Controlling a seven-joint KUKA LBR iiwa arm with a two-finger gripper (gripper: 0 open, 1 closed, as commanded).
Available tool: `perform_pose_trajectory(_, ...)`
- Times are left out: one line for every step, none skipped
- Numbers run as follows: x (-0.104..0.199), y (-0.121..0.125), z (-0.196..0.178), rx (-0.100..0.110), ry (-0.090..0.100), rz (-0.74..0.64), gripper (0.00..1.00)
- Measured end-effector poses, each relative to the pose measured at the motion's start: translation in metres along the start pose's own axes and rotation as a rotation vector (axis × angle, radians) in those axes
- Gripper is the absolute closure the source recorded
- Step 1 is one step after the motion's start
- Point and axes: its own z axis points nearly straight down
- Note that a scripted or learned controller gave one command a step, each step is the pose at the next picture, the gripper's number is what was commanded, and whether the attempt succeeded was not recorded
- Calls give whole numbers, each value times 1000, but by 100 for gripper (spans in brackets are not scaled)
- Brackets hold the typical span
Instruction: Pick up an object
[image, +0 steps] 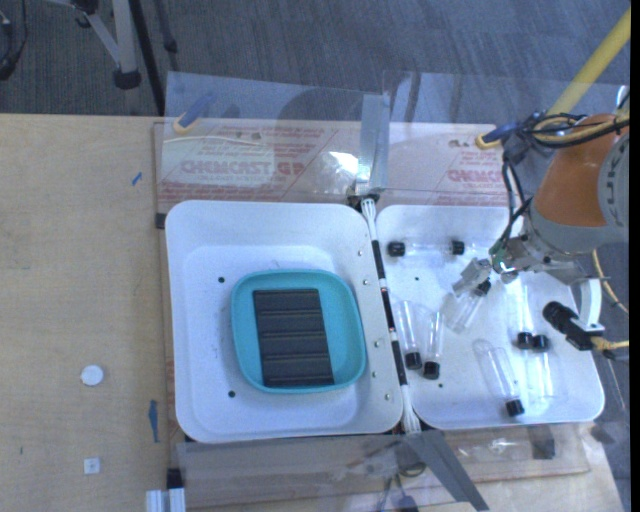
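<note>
The hand (478, 280) is seen low in the right-hand shallow white bin (580, 395), near its back edge; how far it is open cannot be told. A clear plastic tube with a black cap (462, 306) is apparently being grasped; a lift is called for next.

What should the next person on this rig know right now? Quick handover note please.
Gripper: low over the right bin, upper middle, at the tip of a clear tube. Can't tell whether the jaws are open or shut, or whether the tube is gripped.
Right bin: several clear tubes with black caps, one along the top, a pair near the divider, two at lower right.
Left bin: teal tray with a dark ribbed insert, untouched.
Done: arm is at a tube. No pick confirmed.
Left: confirm the grasp, lift a tube clear.
</note>
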Motion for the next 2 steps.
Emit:
perform_pose_trajectory(31, -12, 6, -2, 1, -17, 0)
perform_pose_trajectory(75, -10, 4, -7, -6, -57, 0)
